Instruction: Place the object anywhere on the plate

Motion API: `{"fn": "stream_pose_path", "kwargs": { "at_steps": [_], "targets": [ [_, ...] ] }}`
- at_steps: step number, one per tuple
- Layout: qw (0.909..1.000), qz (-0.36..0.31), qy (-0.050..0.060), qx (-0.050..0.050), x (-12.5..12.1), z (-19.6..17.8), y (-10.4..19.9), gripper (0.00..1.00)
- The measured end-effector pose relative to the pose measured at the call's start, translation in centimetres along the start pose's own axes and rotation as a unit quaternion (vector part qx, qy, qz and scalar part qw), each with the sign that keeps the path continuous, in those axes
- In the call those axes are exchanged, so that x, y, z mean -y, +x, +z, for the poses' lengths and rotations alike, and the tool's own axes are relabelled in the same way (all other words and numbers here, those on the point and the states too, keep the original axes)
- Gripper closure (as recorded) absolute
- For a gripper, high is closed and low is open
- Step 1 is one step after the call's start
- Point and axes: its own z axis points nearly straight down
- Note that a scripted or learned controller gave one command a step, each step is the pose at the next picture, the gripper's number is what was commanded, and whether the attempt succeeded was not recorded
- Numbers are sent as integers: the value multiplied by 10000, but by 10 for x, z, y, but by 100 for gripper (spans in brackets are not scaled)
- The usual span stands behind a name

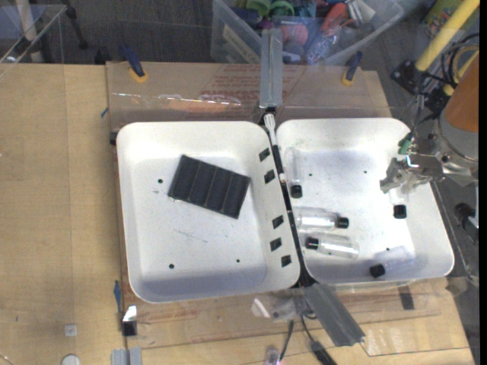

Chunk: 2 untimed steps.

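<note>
Several clear bottles (pixel 323 221) lie in the right bin (pixel 358 139), mostly lower left of my fingers (pixel 397 182) at the frame's right; whether those are apart or together I cannot tell. Well apart, centre left, the dark plate (pixel 209 186) rests in the left bin (pixel 152 272).

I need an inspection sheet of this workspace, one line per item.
Surface: wooden bench bearing the left bin and the right bin, side by side.
Job's things: dark ribbed plate lying flat in the left bin; clear vials with black caps in the right bin.
Clutter: small black marks on both bin floors.
Grippers: gripper over the right bin's right part; finger state unclear.
Cables: black cables at upper right, a thin one at the bottom edge.
Surroundings: clear tub of coloured items behind the bins; blue clamps.
</note>
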Motion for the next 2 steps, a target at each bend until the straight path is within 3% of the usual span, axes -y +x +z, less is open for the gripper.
{"fn": "stream_pose_path", "kwargs": {
  "at_steps": [1,2],
  "targets": [
    [9939,1099,-3,5,45,-74,-21,100],
    [9940,1097,-4,5,45,-74,-21,0]
  ]
}}
